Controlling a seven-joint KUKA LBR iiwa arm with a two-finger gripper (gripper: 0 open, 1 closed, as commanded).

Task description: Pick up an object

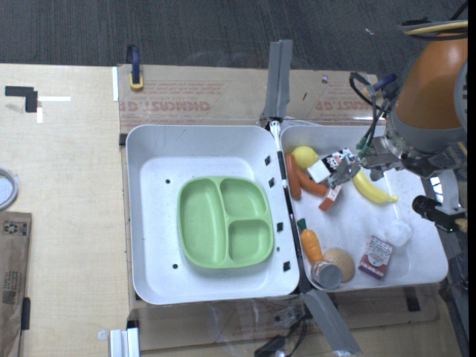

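i've got the gripper (343, 171) low over the right bin (416, 270), sitting above the crowded top-left corner of it. i cannot tell from this slanted view whether anything is pinched or how the grasping end stands; it is dark and small against the clutter.

candidates for the pick are all in that right bin. right under the tool lie a yellow lemon (303, 155), a white block (318, 170) and a long orange carrot (306, 183) leaning on the divider. a banana (372, 189) sits just beside the tool on its right. nearer the front are a small carrot (310, 245), a tan ball (338, 260) touching a metal can (326, 274), a red carton (375, 258) and a white lump (399, 233). the left bin (149, 222) has a green divided plate (224, 221) in it.

my worry is the crowding. the lemon, block and carrot are touching or nearly so, so a close here could catch two things at once, or land on an edge and squirt the round lemon sideways. the long carrot is against the bin wall, which leaves little room on that side. a slim red-and-white item (332, 193) lies just below the tool and may get nudged. the banana's curve could also roll out of a shallow pinch.
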